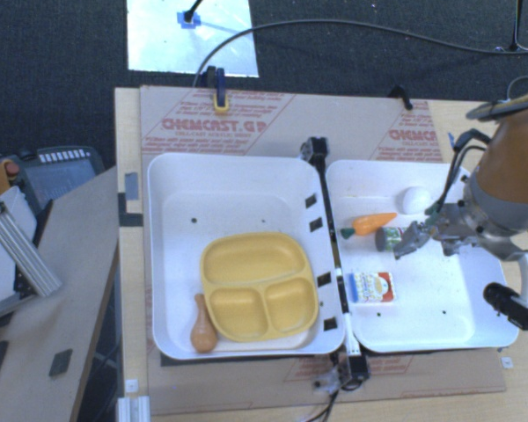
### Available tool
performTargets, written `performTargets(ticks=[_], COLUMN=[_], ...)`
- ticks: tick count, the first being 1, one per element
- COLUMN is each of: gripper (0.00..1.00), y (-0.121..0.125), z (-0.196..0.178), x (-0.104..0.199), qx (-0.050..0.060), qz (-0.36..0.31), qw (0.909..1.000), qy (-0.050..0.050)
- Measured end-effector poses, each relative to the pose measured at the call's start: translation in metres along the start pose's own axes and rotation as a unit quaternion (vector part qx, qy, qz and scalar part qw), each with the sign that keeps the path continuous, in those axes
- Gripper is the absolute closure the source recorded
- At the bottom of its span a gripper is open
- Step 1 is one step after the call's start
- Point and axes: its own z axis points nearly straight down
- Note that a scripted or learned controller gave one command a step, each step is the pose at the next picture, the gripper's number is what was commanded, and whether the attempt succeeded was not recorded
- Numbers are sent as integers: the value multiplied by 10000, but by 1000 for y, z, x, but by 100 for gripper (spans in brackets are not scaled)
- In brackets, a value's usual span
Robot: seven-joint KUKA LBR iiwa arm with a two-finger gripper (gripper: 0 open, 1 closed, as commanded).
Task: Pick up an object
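Note:
In the right bin [440, 319] lie an orange carrot [373, 224], a white ball [414, 200], a small dark green can [388, 238] and a flat white packet with red and blue print [370, 287]. My gripper [413, 238] hangs low over this bin, just right of the green can and touching or nearly touching it. The carrot lies a little up and left of the gripper, the ball just above it. The grey arm with its orange band [510, 161] reaches in from the right.
The left bin [172, 236] holds a yellow divided plate [259, 285] and a brown pear-shaped wooden piece [202, 325] at its front left. A black clamp strip [327, 236] runs between the bins. A black cable crosses the back of the bench.

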Motion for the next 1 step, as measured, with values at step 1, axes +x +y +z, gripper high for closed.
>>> performTargets(ticks=[1], gripper=[0], y=[2], z=[-4], x=[0], qx=[-49], qz=[-11], qw=[10000], qy=[-7])
